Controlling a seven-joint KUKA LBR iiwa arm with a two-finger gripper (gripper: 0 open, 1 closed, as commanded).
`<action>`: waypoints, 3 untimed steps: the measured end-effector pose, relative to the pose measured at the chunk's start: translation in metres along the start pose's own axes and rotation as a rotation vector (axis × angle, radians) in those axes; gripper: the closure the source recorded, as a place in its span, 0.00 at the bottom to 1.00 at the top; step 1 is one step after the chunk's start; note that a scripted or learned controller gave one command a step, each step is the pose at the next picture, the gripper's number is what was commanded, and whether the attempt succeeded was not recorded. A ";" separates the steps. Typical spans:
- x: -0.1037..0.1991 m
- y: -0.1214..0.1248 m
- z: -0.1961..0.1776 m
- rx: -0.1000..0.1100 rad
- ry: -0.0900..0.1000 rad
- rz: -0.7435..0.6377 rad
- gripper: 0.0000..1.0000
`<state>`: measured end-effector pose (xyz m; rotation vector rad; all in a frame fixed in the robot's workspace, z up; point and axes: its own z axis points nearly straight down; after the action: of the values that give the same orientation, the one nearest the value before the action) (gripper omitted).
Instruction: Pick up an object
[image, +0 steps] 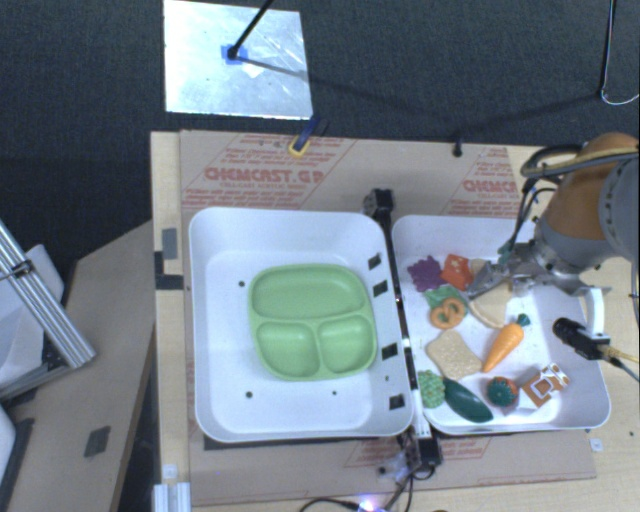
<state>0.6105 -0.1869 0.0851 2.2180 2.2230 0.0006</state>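
Dark green vegetable (466, 399) nearest — one carrot (503, 345), two crackers, one green tray (311, 320); gripper (497, 276) state — cannot tell.

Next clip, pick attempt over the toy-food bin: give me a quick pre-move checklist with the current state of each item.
1. End effector over right white bin: ok.
2. Finger opening known: cannot tell.
3. Object already in grasp: cannot tell.
4. Orange plastic carrot lies free, apart from square beige cracker: ok.
5. Green three-compartment tray sits in left white bin, away from the arm: ok.
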 end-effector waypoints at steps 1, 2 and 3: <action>-0.001 0.001 -0.011 -0.001 -0.001 0.000 1.00; -0.011 0.006 -0.065 -0.006 -0.002 0.001 1.00; -0.013 0.011 -0.110 -0.005 -0.001 -0.002 1.00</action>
<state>0.6215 -0.1998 0.1949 2.2133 2.2221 0.0044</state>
